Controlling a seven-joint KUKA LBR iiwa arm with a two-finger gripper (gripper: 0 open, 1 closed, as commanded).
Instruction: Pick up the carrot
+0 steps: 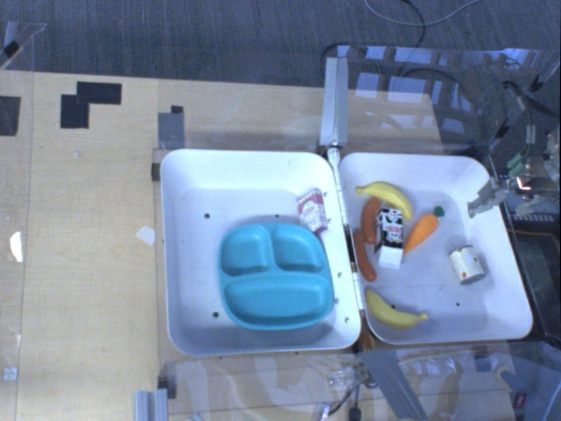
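1 carrot [421, 231] lies diagonal in the right bin [491, 327], green top upper-right; jaws' state unclear.

From my remote seat, I'm seeing the gripper [487, 202] at three o'clock, pale grey metal finger tapering to a point, dark blurred housing behind it, thin black cables looping off, small reddish light glowing.
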